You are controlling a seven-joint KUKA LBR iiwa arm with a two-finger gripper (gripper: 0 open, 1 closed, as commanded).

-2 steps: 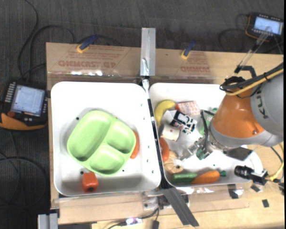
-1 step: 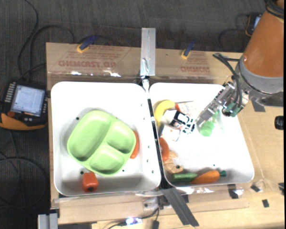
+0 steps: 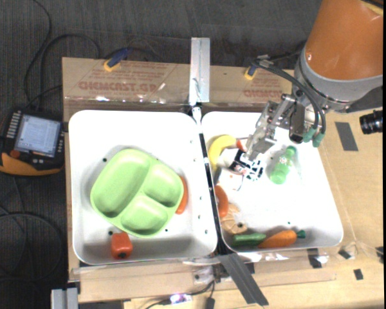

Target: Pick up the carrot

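carrot (image 3: 280,239): lies at the near wall of the right bin (image 3: 321,192), leafy end toward the right, touching a dark green vegetable (image 3: 248,240).
left bin (image 3: 83,172): a green divided plate (image 3: 138,188) half hides an orange thing at its right edge.
gripper (image 3: 249,161): over the right bin's far part, beside a banana (image 3: 220,145) and a green bottle (image 3: 281,165); jaws hard to make out, cannot tell.
arm: cut off at top right.

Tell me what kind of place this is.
Most likely a robotics lab's test bench. A robot arm reaches over two white bins holding toy food such as a carrot and a green plate; a teach pendant and cables lie on the floor alongside.
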